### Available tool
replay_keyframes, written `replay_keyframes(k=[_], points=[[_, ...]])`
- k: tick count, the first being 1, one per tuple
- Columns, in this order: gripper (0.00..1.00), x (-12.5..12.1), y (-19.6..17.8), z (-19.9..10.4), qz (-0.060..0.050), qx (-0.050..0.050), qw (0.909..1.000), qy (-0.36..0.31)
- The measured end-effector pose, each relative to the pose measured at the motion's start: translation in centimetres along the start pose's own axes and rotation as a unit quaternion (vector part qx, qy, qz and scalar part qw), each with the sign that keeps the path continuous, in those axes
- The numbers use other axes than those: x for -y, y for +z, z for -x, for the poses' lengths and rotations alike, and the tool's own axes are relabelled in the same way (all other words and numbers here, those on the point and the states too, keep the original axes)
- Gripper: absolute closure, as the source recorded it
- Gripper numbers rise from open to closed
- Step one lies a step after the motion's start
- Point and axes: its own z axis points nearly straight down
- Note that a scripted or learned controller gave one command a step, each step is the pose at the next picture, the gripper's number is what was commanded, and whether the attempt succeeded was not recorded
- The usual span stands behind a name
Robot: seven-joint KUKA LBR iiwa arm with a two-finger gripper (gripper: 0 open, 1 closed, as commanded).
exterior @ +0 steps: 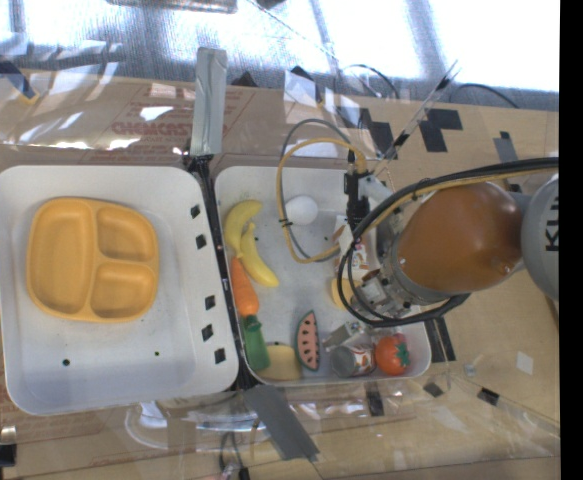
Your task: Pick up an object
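Note:
The right bin (271, 183) holds toy food. Two yellow bananas (246, 243) lie at its left side, with an orange carrot (244, 288) and a green vegetable (256, 343) below them. A white egg (302, 209) sits near the middle. Along the bottom edge lie a pale yellow fruit (283, 361), a watermelon slice (309, 340), a grey can (349, 353) and a red tomato (392, 353). My gripper (361, 288) hangs low over the right half of this bin, under the orange wrist band (461, 238), just above the can and tomato. The wrist and cables hide its tips.
The left bin (31, 368) carries a yellow divided plate (93, 259). A yellow cable loop (301, 198) from the arm hangs over the right bin near the egg. A black divider strip (216, 268) separates the bins. Cardboard and tape lie behind them.

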Motion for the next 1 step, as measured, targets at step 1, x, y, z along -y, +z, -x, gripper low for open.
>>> replay_keyframes(k=[1], points=[[0.0, -0.73, 0.7, 1.7, 0.016, 0.005, 0.9911, -0.132]])
